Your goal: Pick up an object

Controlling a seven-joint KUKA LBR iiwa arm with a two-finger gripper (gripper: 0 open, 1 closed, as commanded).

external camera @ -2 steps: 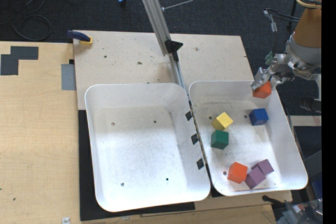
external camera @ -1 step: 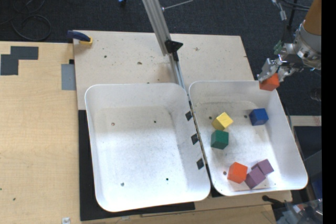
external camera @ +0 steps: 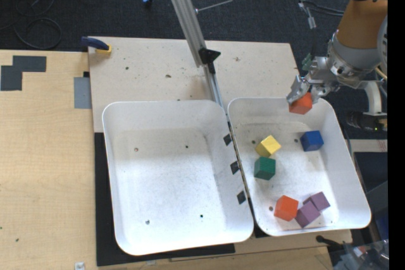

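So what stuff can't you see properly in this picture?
- The gripper: in the camera view its fingertips are too small and are partly covered by the red block at their tips, so the grip is unclear.
- The two purple blocks: pressed together, so where they meet is hidden.
- The arm: cut off by the picture's right edge.

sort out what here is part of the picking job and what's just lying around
Part of the job:
- gripper, holding an orange-red block above the right bin
- other candidates in that bin: yellow block, green block, blue block, orange block, two purple blocks

Just lying about:
- left bin
- aluminium rail
- blue-and-yellow clamp
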